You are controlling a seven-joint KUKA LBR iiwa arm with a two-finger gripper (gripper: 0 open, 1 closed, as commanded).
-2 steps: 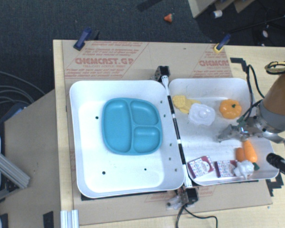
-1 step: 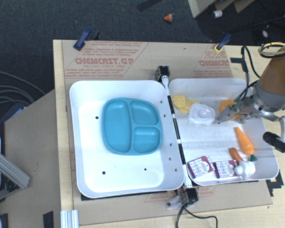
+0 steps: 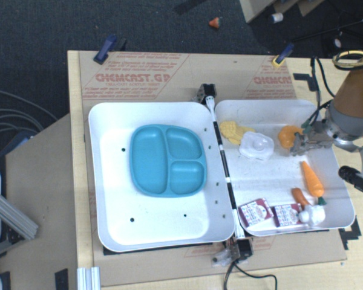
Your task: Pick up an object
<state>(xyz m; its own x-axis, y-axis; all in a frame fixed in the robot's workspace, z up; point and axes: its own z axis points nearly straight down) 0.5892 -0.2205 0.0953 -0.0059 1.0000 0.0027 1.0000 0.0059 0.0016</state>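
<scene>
The orange ball [image 3: 287, 136] is the thing nearest the gripper [image 3: 300, 144], and it is seen at the top of the right bin [image 3: 278, 109], touching or just beside the jaws. It cannot be told from this view if the jaws are open, closed, or gripping anything. Nothing is seen lifted yet, so it is judged that the pick is only at its start and the grab and the lift are still left.

Two white bins are counted on the surface. In the left bin [image 3: 109, 180] one blue tray [image 3: 167, 160] is found. In the right bin are counted one orange ball, one yellow thing [image 3: 230, 130], one clear cup lid [image 3: 256, 145], one carrot [image 3: 312, 180], one small orange-and-white thing [image 3: 307, 207], and two red packets [image 3: 271, 214].
</scene>
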